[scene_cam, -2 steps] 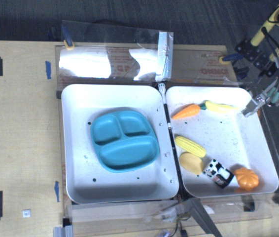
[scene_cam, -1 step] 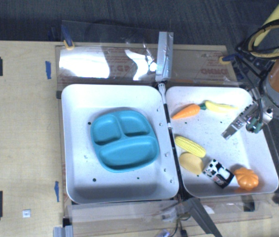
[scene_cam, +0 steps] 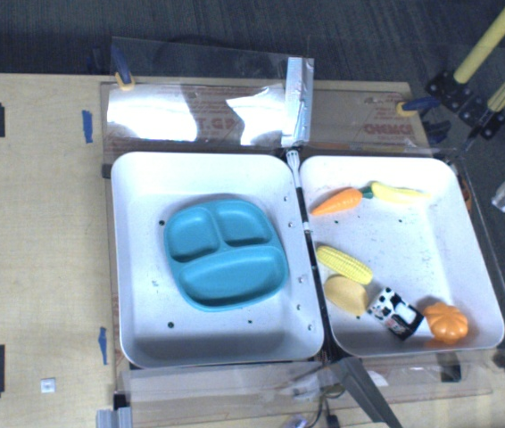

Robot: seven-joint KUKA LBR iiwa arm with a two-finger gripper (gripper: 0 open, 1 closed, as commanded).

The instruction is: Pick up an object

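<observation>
Aim for the orange plastic toy carrot (scene_cam: 337, 201) in the far-left corner of the right-hand shallow white bin (scene_cam: 480, 230), closing across its narrow width. I cannot tell how the jaws stand.

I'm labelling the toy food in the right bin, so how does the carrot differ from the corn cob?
The carrot is orange with a green stub at its thick end; the corn cob is yellow all over. The carrot tapers to a point, while the corn cob stays blunter. The carrot lies near the bin's far edge, the corn cob nearer the middle, beside the divider. Both are long toy vegetables lying flat in the right bin.
</observation>
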